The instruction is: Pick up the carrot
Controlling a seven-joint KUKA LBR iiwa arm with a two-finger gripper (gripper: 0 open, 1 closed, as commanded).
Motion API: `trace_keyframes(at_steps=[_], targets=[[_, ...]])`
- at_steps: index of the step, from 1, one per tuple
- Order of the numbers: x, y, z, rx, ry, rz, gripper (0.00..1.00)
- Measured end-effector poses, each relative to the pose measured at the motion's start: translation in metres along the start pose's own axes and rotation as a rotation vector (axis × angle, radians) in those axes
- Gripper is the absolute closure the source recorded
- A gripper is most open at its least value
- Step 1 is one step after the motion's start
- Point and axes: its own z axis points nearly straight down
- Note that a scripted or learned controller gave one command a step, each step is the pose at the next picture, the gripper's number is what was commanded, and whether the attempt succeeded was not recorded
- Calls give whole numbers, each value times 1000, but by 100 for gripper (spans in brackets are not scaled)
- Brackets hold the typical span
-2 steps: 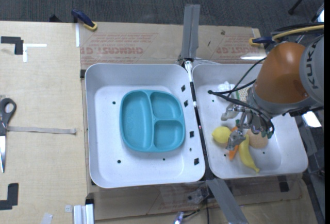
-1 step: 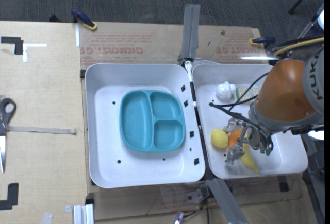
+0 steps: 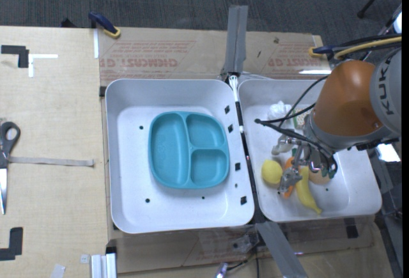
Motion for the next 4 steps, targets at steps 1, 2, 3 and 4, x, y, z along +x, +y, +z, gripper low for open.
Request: trace_keyframes(at_steps=[1,2,3,4], targets=[[-11,1,0,0,1,144,0],[47,-2,0,-1,2,-23,0],[19,-1,0,-1,0,-106,0],[17,0,-10,0,-5,-110,100]])
